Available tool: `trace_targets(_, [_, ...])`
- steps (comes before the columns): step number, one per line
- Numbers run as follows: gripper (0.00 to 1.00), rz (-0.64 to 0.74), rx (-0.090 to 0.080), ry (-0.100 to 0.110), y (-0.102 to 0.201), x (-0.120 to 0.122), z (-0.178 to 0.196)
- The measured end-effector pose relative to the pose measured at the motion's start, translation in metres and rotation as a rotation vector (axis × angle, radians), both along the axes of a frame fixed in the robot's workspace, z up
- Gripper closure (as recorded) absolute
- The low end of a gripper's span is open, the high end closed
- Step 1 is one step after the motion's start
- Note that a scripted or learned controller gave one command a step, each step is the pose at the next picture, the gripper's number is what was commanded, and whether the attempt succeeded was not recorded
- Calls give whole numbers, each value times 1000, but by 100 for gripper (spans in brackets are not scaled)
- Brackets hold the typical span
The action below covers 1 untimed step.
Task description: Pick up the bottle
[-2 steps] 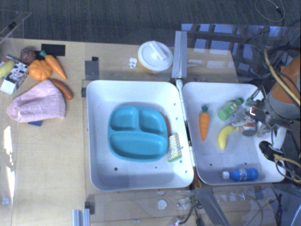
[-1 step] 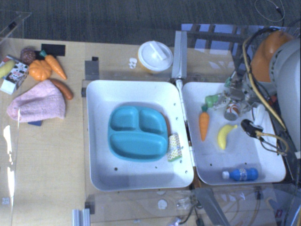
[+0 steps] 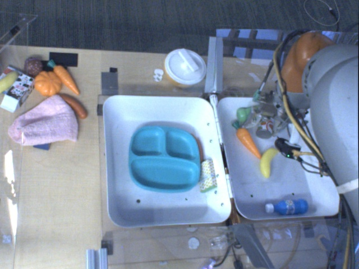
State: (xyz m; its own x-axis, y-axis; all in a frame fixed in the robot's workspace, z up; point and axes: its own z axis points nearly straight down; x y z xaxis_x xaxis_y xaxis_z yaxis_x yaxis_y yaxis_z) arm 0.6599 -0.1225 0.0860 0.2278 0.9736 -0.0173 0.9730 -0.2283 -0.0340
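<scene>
The bottle (image 3: 287,207) is small and blue with a white cap and a label. It lies on its side near the front edge of the right bin (image 3: 314,192), cap pointing left. My gripper (image 3: 263,121) hangs over the far part of that bin, well behind the bottle and apart from it. It is close to a green toy (image 3: 243,115) and just above a toy carrot (image 3: 247,142). Cables and the wrist body hide much of it.
A yellow banana (image 3: 268,162) lies between the gripper and the bottle. The left bin (image 3: 118,200) holds a blue divided plate (image 3: 165,158) and a patterned sponge (image 3: 208,175). A white bowl (image 3: 185,66) stands behind the bins. A pink cloth (image 3: 45,122) and toy vegetables (image 3: 56,82) lie far left.
</scene>
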Motion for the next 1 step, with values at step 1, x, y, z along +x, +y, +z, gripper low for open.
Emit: trace_targets(1, [0,483,15,-41,7,11,74])
